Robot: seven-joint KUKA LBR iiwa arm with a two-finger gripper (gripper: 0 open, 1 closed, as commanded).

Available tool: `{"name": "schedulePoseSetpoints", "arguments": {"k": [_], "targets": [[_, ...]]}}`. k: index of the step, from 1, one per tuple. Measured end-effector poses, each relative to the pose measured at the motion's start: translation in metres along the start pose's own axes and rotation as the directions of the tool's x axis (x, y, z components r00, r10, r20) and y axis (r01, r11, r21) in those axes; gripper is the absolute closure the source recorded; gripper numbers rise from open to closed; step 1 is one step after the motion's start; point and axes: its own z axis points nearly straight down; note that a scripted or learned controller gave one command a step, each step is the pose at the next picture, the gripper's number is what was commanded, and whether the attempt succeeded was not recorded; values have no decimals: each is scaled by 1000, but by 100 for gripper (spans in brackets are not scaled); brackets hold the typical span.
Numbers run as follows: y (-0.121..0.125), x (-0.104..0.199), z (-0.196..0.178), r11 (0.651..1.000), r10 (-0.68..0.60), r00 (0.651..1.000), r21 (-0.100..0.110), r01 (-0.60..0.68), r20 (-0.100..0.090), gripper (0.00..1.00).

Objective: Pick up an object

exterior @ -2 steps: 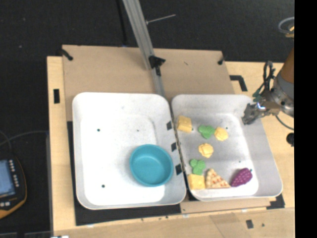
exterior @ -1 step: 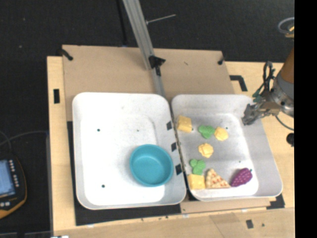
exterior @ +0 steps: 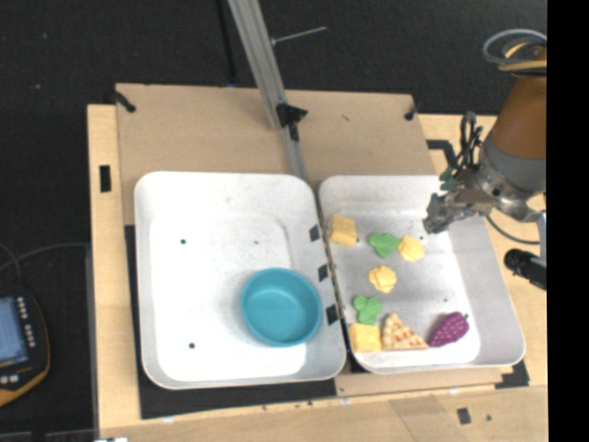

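Hovering over the upper right part of the right bin [exterior: 488, 274], the gripper [exterior: 439, 217] sits just above and to the right of a small yellow piece [exterior: 411, 249], which looks like the nearest candidate to pick. That piece lies down and slightly left of the jaws in the camera view, close but apart from them, with a green piece [exterior: 384, 243] touching or nearly touching it on its left. It is a rounded lump with no clear long axis, so approach angle should matter little; the green neighbour is the likelier nuisance. How far the jaws are open I cannot tell, since they read as one dark shape, and nothing is visibly between them. Other toy foods lie further down the bin, well apart from the gripper. The left bin [exterior: 184, 201] holds a blue bowl [exterior: 281, 306].
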Motion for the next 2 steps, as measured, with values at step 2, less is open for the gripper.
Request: {"name": "schedulePoseSetpoints", "arguments": {"k": [2], "targets": [[-1, 103, 8, 1000, 0, 1000, 0, 0, -1, 100]]}}
